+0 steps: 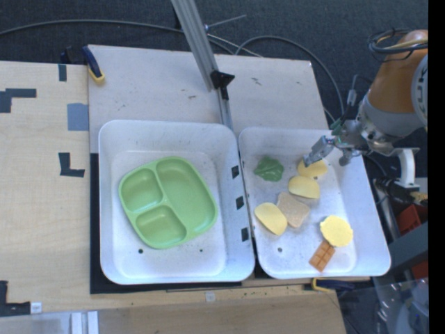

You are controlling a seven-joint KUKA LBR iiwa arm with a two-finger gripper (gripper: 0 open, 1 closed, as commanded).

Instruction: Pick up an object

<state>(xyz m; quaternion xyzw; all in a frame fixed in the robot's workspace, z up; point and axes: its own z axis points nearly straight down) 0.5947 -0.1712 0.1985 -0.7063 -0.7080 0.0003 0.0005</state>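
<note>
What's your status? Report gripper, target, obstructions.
Gripper low over right bin, far end; finger state unclear. Nearest item: yellow piece just below it, not held. Other yellow pieces, green lump, brown block nearby.

- Left bin (111, 186): white, holding a lime-green divided tray (167, 202).
- Right bin (368, 249): white, holding a dark green lump (268, 168), pale yellow pieces (304, 186), a tan slice (295, 209) and an orange-brown block (322, 256).
- Arm (396, 92), upper right: orange and grey.
- Bench (35, 186): light wood.
</note>
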